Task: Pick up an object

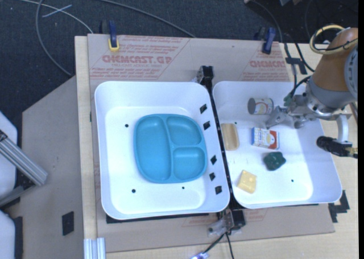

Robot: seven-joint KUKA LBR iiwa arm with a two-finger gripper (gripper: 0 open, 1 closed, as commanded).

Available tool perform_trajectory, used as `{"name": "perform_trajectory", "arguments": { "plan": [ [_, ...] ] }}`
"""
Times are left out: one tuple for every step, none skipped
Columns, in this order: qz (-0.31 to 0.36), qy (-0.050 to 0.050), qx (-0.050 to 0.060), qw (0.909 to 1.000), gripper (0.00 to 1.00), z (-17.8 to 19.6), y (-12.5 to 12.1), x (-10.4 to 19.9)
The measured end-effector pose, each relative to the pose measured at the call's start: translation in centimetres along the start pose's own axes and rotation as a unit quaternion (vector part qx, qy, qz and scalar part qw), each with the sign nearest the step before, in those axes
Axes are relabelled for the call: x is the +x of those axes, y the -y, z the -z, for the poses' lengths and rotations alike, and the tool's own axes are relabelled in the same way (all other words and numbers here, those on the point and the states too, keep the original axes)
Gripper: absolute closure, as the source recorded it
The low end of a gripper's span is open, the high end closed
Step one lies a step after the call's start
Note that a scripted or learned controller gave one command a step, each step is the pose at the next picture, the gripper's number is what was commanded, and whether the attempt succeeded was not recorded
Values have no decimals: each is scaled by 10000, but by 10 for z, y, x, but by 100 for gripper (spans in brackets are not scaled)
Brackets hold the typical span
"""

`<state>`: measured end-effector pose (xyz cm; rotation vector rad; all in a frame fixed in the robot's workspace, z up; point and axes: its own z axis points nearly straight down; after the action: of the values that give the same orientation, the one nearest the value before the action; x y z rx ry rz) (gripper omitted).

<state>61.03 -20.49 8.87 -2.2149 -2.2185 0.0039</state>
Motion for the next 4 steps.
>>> {"name": "perform_trajectory", "arguments": {
  "plan": [
    [3,14,-44,10000,100,16,-2,-1],
    [-10,27,-65,10000,100,72,6,-3],
    [-2,31,-78,10000,100,137,2,-4],
    [0,30,-74,10000,100,191,0,-4]
  ]
}}
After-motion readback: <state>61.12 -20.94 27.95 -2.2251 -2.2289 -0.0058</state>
